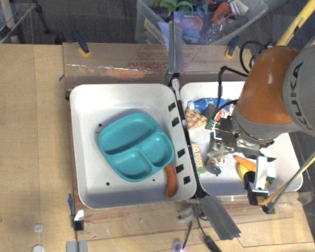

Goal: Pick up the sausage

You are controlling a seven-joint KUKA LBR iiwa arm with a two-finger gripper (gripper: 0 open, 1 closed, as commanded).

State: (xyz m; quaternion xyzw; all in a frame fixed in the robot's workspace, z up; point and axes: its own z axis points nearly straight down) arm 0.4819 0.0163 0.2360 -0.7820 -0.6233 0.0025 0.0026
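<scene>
Wooden bench (26,140) across the whole scene, with two shallow white bins side by side on it. Left bin (84,140) and right bin (291,164) split by a dark ridge (181,140) with black tabs, running from far to near.

Grey arm (268,93) in from the right, with a broad orange band, hanging over the right bin and covering much of it. On the grey casing at the far right, large dark letters, cut by the frame edge; "KU" legible, the rest lost.

At the far edge, beyond the bins, a clear plastic tub (199,7) heaped with coloured toys; no label legible on it.

In the left bin, a teal divided plate (134,146), tilted a little, taking up the middle. Sausage (170,181) in the same bin at its near right corner, orange-brown, lying roughly far to near, just beside the plate's near right rim and close against the ridge. Free of the arm and well apart from it.

Gripper (220,152) low over the left part of the right bin, among small clutter. Open or closed: cannot tell. Nothing visibly gripped.

Around it, a tan lumpy item (195,119), a blue item (199,105) on the far side, and a yellow piece (245,163) to the right. Any print on these too small to read.
</scene>
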